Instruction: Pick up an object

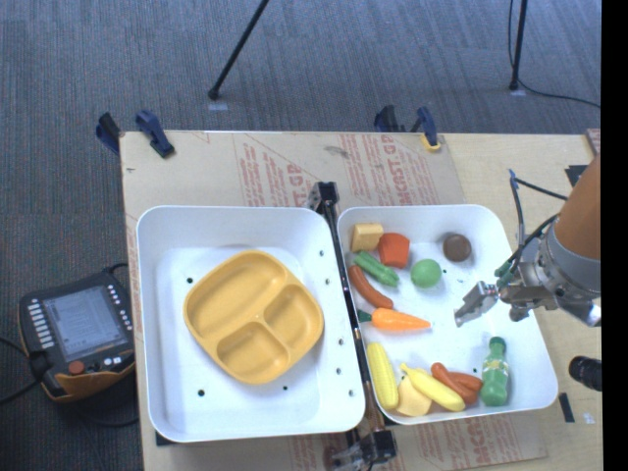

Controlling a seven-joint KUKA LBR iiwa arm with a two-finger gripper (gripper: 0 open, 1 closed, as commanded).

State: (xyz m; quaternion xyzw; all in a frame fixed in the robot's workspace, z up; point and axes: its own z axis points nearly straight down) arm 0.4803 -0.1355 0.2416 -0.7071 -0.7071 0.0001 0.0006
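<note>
The right bin (461,214) holds several toy foods. Among them are a carrot (397,320), a green ball (426,273), a brown ball (456,247), a red-orange piece (394,249), a yellow block (368,235), a corn cob (383,374), a banana (434,389) and a green bottle (496,371). My gripper (496,307) hangs over the bin's right side, above the bottle and right of the carrot. It is open with nothing between its fingers (474,304).
The left bin (157,234) carries a yellow divided plate (253,316). A green bean (376,268) and a brown sausage (368,287) lie by the right bin's left wall. Blue clamps (155,130) grip the bench's far edge. A teach pendant (74,332) sits at the left.
</note>
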